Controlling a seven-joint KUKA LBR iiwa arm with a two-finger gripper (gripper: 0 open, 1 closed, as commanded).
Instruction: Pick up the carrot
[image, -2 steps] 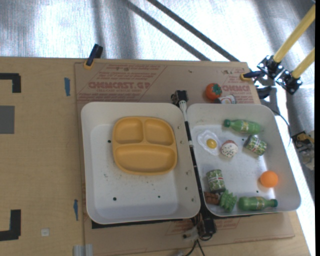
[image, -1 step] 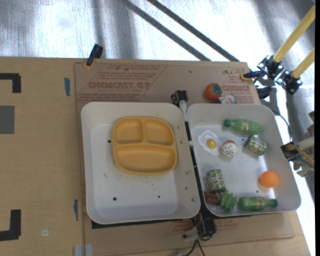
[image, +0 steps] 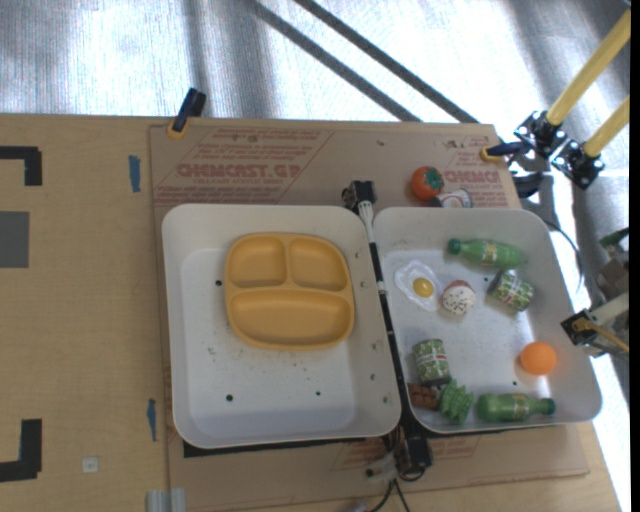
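carrot (image: 424, 397) lies in right bin (image: 572, 300), near-left corner, orange body w/ green top pointing right. it touches a green can (image: 431, 360) on its far side; bottle (image: 512, 405) just right of it. orange ball (image: 538, 358) by right wall. yellow plate (image: 290, 290) in left bin (image: 190, 330). gripper state: can't tell.

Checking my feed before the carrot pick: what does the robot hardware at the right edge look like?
Two yellow rods end in black clamps, with a thin dark cable trailing below them. Lower sits a small black-and-tan fitting. Whether any of it belongs to the arm, I cannot tell.
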